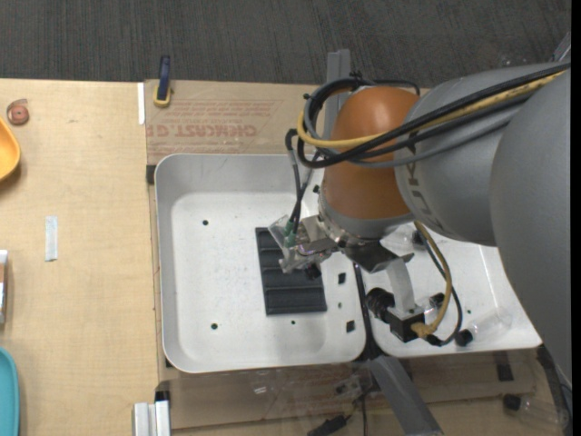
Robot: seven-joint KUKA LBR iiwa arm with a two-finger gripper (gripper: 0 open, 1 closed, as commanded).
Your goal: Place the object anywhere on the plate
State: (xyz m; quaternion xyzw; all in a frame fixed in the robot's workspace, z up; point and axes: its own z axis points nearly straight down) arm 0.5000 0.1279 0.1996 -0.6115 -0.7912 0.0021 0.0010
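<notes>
the pincer (pixel 298 254) sits low over the left bin (pixel 182 271), its small metal tip right at the upper right part of a dark ribbed object (pixel 290 284). it appears to touch that object, but from this slanted overhead angle i cannot tell how far the pincer is spread or whether it grips anything.

the dark ribbed object is a flat, blackish rectangle with grooves across it, lying on the floor of the left bin, right of the bin's middle and near the wall shared with the right bin (pixel 495 321). it lies slightly tilted relative to the bin's sides.

above the pincer the orange band (pixel 368 157) of the arm bulges out, with yellow and black cables (pixel 363 98) looping round it. the grey arm (pixel 508 153) comes in from the right and covers most of the right bin; the visible part of that bin holds a dangling cable with black connectors.

on the wooden worktop (pixel 82 207) to the left, an orange dish edge (pixel 7 157) and a teal edge (pixel 7 393) peek in at the frame border, well apart from the bins.
</notes>
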